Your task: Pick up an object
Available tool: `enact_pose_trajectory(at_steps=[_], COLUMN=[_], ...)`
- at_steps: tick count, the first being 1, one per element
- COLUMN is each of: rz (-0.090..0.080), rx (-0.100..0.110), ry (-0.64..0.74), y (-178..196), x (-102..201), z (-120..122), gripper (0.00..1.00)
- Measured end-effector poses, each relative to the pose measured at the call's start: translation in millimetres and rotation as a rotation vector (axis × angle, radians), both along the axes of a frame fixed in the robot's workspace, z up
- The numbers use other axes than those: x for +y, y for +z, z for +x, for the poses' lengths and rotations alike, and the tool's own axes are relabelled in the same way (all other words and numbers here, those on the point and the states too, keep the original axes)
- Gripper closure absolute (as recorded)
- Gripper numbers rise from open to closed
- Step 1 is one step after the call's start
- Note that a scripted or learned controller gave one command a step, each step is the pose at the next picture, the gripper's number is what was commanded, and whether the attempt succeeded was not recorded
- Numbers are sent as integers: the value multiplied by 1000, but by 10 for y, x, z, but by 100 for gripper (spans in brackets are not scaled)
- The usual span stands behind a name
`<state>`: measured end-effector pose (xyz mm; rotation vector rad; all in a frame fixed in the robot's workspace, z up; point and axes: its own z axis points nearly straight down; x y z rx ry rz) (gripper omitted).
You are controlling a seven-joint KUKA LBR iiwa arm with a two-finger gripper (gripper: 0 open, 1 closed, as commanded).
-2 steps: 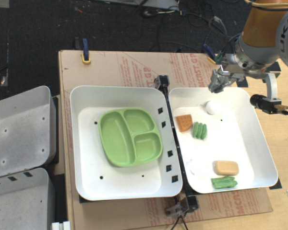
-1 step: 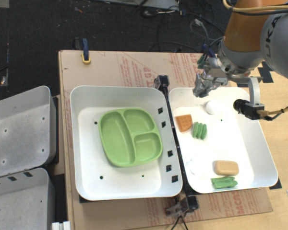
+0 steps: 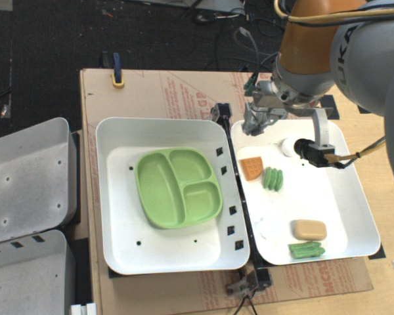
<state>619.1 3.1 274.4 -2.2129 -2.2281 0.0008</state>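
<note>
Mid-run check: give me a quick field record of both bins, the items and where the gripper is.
left bin: green divided tray
right bin: orange waffle piece, green bean bundle, tan block, second green piece, small white item
gripper: above right bin's far left corner, nothing seen held
fingers: unclear

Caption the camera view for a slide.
Pincer above the right bin, near an orange cracker; green tray in the left bin.

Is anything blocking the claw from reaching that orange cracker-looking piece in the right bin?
Nothing visible does. The gripper hangs above the right bin's far corner, and the orange piece lies just nearer on bare bin floor, with the green beans beside it, not between.
</note>
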Motion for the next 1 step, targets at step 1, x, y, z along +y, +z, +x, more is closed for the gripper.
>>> enact_pose_trajectory(at_steps=[1], rz=[0], rx=[1], ry=[0], y=[-16], x=[565], z=[-138], gripper=[100])
